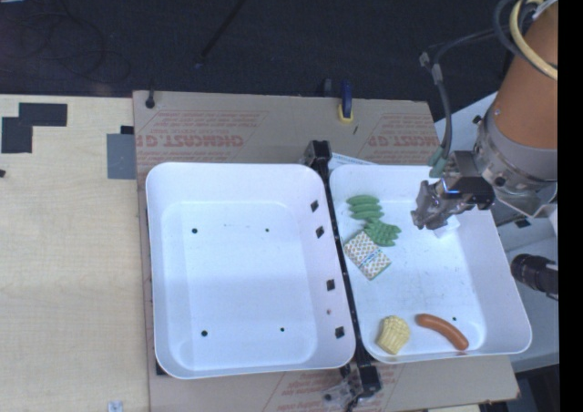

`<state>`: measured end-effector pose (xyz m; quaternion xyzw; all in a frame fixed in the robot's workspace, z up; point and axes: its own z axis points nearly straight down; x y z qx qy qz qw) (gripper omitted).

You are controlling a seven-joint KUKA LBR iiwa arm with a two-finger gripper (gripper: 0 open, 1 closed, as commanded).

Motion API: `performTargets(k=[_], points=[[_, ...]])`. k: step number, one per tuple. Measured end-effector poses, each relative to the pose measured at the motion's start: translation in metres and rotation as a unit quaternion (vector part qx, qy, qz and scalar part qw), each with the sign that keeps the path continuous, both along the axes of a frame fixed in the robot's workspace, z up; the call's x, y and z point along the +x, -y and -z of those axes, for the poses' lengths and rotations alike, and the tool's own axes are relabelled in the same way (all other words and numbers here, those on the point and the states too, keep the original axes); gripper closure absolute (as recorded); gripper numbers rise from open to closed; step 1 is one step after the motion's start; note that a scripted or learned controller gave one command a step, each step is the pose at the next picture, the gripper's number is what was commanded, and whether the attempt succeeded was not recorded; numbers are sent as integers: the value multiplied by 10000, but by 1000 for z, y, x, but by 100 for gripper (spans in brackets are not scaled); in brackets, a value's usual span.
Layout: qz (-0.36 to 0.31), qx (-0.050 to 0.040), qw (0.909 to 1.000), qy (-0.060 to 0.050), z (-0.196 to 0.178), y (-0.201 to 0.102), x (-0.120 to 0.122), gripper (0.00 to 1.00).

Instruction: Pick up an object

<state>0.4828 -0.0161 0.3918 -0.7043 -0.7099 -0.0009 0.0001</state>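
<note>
Starting at the left, the left bin (pixel 237 269) sits beside its twin, the two joined along a black clipped seam, so anything lifted from one can be carried a short way across to the other. Everything worth picking lies in the right bin (pixel 474 273). Nearest the seam are two green pea pods (pixel 372 219), one touching the other, with a small patterned packet (pixel 367 255) just below them, close enough that a grab at either could nudge its neighbour. Farther down, near the front wall, a yellow corn piece (pixel 393 334) and an orange sausage (pixel 443 331) lie side by side but apart, each with room around it. The gripper (pixel 435 210) hangs over the bin's upper right part, right of the pods and apart from them, over bare floor. Nothing shows between its parts; whether the claw is spread or closed I cannot tell. My guess is the pods are the likeliest target.
</note>
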Motion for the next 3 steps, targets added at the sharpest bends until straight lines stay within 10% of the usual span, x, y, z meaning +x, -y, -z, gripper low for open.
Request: performTargets(k=[2,3], points=[[9,-13,10000,-32,-18,4,1,100],[21,-5,10000,-51,36,-37,-8,100]])
